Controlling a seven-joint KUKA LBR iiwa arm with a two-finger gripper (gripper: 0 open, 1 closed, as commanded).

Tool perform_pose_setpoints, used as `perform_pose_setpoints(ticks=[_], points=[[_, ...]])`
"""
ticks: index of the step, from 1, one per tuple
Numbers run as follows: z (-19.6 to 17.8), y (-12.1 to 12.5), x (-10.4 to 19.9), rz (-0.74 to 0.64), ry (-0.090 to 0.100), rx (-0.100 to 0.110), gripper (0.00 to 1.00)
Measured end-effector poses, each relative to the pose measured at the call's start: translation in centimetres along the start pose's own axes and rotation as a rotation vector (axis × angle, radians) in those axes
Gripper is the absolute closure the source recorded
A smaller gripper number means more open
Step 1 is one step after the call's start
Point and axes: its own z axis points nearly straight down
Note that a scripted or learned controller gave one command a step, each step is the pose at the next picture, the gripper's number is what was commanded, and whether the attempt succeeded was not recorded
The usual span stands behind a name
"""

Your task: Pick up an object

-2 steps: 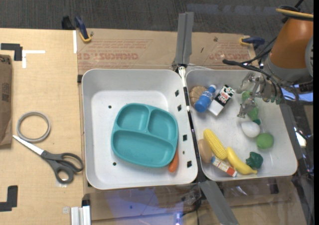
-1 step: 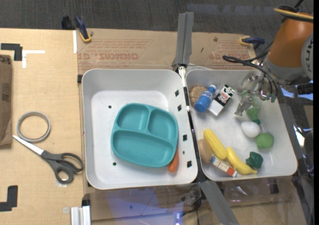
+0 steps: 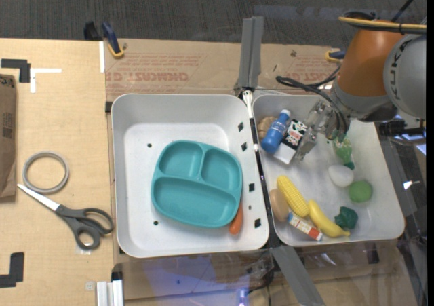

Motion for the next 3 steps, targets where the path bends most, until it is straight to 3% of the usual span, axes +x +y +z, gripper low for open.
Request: perform_pose_setpoints(ticks=[1,2,3], points=[[0.0,2.6,2.4,0.04,-0.001,0.002,0.0],[-0.1,0.7,1.0,-0.04,-0.002,0.001,0.0],[0.0,3.2,1.7,0.027,0.0,0.003,0.0]])
